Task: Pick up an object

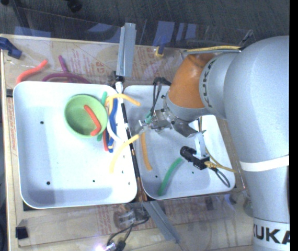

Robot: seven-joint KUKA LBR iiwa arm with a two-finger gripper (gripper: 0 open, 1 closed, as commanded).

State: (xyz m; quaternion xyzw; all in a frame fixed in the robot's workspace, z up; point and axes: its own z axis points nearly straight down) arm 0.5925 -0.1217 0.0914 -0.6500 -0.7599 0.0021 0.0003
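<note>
My pincer hangs in the right bin, just above the orange strip; its grip I cannot tell.

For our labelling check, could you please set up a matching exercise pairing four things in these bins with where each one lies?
Things:
1. round green plastic bowl
2. short red strip
3. curved green strip
4. two-finger gripper

Places:
A. on the right bin's floor, near its front wall
B. inside the bowl
C. over the right bin, close to the divider between the bins
D. in the left bin, towards its back right

Pairs: 1-D, 2-B, 3-A, 4-C
</note>
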